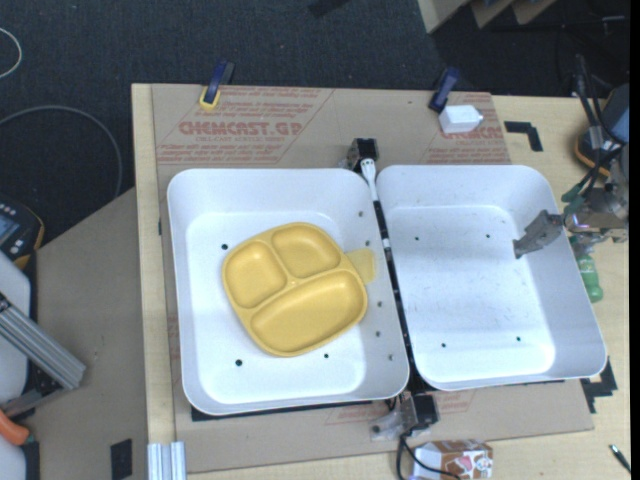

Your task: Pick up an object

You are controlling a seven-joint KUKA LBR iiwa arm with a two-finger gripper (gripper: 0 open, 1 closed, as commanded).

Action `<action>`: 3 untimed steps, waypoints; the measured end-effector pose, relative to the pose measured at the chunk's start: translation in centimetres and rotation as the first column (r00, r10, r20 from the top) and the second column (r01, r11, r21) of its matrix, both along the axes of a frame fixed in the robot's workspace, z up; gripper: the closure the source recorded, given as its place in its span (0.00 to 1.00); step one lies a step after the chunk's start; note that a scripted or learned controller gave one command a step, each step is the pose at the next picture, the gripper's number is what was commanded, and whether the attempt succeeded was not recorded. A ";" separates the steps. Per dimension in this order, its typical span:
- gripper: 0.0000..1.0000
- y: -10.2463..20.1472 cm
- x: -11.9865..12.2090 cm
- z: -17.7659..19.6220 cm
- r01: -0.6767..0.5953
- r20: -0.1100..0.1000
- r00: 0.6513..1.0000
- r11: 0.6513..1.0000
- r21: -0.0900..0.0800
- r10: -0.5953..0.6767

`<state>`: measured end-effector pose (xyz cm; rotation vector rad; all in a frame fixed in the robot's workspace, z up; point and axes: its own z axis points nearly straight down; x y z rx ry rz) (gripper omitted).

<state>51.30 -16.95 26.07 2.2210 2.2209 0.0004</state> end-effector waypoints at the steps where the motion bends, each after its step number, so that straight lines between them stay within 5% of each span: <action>1: 0.00 2.0 -1.8 16.8 -0.004 0.021 1.000 1.000 -0.005 0.004; 2: 0.00 9.3 -3.3 25.1 -0.009 0.013 1.000 1.000 0.000 0.009; 3: 1.00 8.9 -3.3 25.7 -0.002 0.007 1.000 1.000 -0.002 0.002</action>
